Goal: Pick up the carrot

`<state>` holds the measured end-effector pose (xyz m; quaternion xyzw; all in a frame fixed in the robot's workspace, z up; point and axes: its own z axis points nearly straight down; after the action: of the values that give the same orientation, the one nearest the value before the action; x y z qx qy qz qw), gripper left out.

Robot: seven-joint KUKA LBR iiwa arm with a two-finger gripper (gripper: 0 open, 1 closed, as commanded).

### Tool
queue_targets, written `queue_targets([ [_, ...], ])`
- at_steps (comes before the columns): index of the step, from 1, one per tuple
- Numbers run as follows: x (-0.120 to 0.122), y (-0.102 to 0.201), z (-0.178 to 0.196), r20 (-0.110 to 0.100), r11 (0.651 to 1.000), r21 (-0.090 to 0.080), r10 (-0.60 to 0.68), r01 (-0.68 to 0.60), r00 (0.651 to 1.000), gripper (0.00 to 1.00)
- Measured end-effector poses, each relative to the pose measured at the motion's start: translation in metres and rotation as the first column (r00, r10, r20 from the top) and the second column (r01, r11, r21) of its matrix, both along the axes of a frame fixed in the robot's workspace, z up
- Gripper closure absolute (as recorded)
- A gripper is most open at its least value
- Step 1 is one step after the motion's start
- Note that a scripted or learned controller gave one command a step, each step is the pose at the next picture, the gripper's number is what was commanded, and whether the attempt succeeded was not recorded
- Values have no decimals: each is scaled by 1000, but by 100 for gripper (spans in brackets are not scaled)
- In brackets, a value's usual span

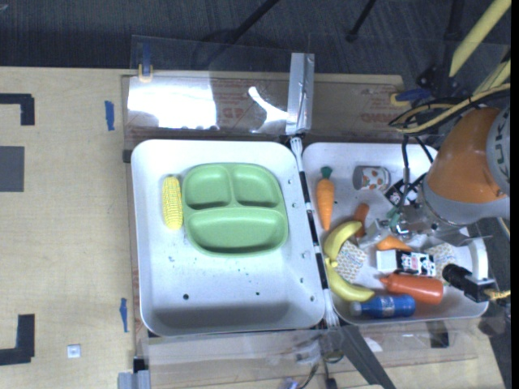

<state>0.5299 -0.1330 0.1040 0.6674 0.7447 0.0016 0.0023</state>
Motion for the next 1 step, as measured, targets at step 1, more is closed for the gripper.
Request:
queue_targets([
  [1,0,-1,9,2,1000,-1,-2,2,1000,100],
])
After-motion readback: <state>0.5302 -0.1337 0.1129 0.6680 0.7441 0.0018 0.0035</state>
